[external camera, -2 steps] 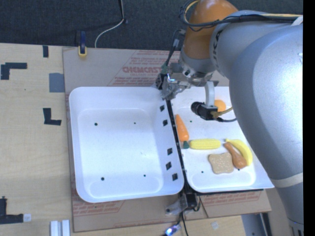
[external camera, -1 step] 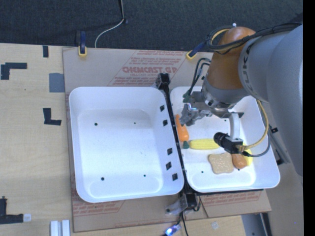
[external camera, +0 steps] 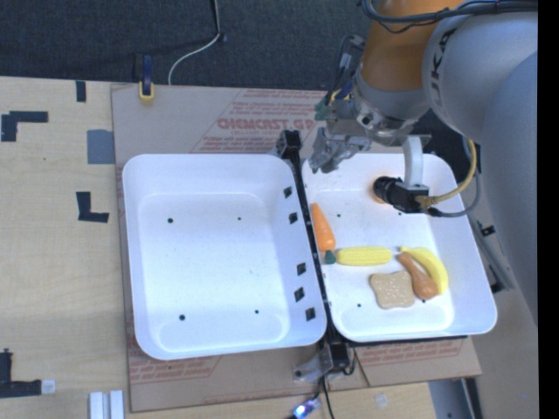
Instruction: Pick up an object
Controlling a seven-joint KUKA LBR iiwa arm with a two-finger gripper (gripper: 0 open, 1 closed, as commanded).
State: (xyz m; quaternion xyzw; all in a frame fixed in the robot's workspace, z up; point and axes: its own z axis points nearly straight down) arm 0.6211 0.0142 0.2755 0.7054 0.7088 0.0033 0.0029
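Left bin (external camera: 157, 234): bare white floor, nothing to grasp.
Carrot (external camera: 322, 228): right bin (external camera: 467, 321), just beside the divider; likely light, stiff, smooth; take it across the thick middle.
Gripper (external camera: 330, 157): above the right bin's far left corner, apart from the carrot; whether the fingers are apart or together, I cannot tell.
Corn cob (external camera: 363, 256): near the carrot's tip; probably light, bumpy.
Bread slice (external camera: 392, 289): flat, awkward.
Banana (external camera: 430, 267): curved, touching an orange piece.
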